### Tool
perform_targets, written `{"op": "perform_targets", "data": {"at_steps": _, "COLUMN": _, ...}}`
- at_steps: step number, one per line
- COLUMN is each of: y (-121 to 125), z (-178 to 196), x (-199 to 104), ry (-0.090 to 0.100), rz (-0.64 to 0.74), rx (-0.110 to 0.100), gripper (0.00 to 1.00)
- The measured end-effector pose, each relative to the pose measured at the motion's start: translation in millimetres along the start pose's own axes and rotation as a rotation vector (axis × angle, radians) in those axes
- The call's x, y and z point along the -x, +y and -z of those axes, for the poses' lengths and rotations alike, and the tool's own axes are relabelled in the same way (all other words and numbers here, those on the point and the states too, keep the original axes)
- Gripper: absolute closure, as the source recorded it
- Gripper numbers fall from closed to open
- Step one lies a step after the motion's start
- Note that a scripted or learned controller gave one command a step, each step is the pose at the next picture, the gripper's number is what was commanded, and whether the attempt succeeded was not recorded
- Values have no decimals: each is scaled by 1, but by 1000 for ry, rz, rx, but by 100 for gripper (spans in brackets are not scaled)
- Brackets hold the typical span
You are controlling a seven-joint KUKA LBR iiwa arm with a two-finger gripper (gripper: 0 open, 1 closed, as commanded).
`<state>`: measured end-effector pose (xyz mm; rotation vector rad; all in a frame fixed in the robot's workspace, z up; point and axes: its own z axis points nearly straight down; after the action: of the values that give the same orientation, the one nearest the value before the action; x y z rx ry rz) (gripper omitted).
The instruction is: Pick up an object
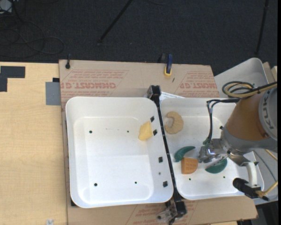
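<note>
My gripper [207,156] is down inside the right bin [196,191], under the grey arm with its orange band. It sits just right of an orange block [189,165] and between two dark green curved pieces: one [183,152] to its left and one [217,167] to its lower right. A tan ring-shaped piece [173,123] lies at the back of the same bin. In the left bin [107,191], a yellow wedge [145,131] rests near the right wall.
A black divider clamp [160,139] runs between the two bins. Both bins stand on brown cardboard [112,81] on a wooden bench. A black cable [210,118] hangs from the arm over the right bin.
</note>
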<state>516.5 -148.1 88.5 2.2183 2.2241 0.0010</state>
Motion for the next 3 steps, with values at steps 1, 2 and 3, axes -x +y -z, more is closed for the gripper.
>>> {"op": "perform_targets", "data": {"at_steps": 1, "y": 14, "z": 0, "x": 68, "ry": -2, "rz": -4, "rx": -1, "gripper": 100}}
{"op": "perform_targets", "data": {"at_steps": 2, "y": -10, "z": 245, "x": 67, "ry": -7, "rz": -2, "rx": 15, "gripper": 100}}
{"op": "perform_targets", "data": {"at_steps": 3, "y": -23, "z": 88, "x": 64, "ry": 5, "rz": -3, "rx": -15, "gripper": 100}}
